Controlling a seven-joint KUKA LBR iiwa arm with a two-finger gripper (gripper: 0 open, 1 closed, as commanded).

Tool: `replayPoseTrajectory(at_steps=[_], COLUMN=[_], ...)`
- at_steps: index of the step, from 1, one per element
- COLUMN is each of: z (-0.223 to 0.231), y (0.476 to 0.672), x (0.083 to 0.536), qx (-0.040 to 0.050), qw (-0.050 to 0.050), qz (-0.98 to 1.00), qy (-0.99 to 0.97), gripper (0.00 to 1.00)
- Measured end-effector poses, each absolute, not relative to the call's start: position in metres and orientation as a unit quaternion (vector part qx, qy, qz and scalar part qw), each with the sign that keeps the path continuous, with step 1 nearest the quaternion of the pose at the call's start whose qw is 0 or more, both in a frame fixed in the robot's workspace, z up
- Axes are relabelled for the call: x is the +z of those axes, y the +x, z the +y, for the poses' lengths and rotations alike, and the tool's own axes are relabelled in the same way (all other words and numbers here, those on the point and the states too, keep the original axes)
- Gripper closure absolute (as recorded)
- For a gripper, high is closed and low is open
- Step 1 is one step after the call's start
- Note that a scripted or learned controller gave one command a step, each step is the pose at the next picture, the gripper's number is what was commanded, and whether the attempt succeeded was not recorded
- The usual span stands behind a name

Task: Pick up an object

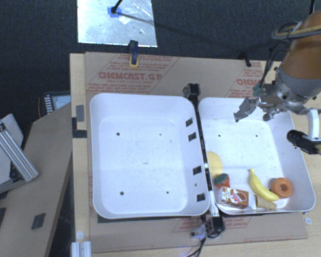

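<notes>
The grey arm's two-finger gripper (255, 110) hangs above the far edge of the right shallow white bin (297, 159), its dark fingers (243, 111) spread apart with nothing between them. Near that bin's front edge lie a curved yellow banana (261, 186), an orange ring-shaped doughnut toy (282, 187), a small printed red-and-white packet (235, 197) and a pale yellow rounded object (214, 163). The left white bin (99, 143) sits beside it on the tabletop (48, 159).

Cardboard sheet (150, 71), left red print: mirrored lettering, roughly "CHEMCAST".
Cardboard sheet, right red print: partly hidden, unreadable.
Small packet (235, 197): print too small to read.
</notes>
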State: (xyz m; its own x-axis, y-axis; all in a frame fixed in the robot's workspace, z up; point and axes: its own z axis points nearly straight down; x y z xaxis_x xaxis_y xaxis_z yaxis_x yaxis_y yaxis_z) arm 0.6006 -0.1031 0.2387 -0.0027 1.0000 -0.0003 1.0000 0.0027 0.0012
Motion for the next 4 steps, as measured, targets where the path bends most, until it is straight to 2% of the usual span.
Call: replayPoseTrajectory(at_steps=[1,2,3,4], z=[-0.065,0.017,0.089,0.138], y=[0.672,0.664,0.655,0.614], x=[0.183,0.185,0.295,0.076], qx=[0.002,0.0013,0.0064,-0.0027], qw=[0.002,0.0,0.003,-0.003], qz=[0.71,0.711,0.712,0.71], qy=[0.704,0.703,0.703,0.704], gripper=[0.0,0.0,0.0,0.0])
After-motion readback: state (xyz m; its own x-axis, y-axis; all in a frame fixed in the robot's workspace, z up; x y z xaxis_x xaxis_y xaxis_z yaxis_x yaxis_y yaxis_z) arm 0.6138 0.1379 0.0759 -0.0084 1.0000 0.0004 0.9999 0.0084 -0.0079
